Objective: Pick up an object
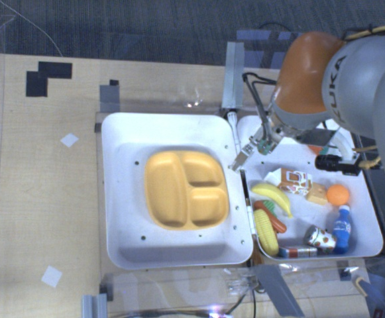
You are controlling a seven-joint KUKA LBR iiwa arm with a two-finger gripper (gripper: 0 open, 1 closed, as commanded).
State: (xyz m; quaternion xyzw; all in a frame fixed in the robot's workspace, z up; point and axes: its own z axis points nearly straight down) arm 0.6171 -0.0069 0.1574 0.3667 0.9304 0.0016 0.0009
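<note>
1. Gripper (245, 156): it hangs at the upper-left corner of the right bin (371, 244), close to the wall shared with the left bin (112, 197). Its tip is small and partly hidden by the wrist, so I cannot tell how far it is open, and nothing shows in its hold.
2. Banana (274, 196): yellow and curved, it lies just below and to the right of the gripper, apart from it, and is the nearest thing to it.
3. Corn cob (265, 226): yellow with rows of kernels, it lies further below the gripper, by the bin's left wall, beside a red-orange piece (275, 220) that looks like a carrot or sausage.
4. Snack packet (295, 179): white and brown, it sits to the right of the gripper, just above the banana, with a tan block (317, 195) next to it.
5. Orange ball (338, 195): round, it rests well to the right of the gripper.
6. Blue bottle (342, 229): it lies far down and to the right, next to a small can (319, 238).
7. Yellow tray (185, 189): with divided compartments, it fills the middle of the left bin, to the left of the gripper and below it.
</note>
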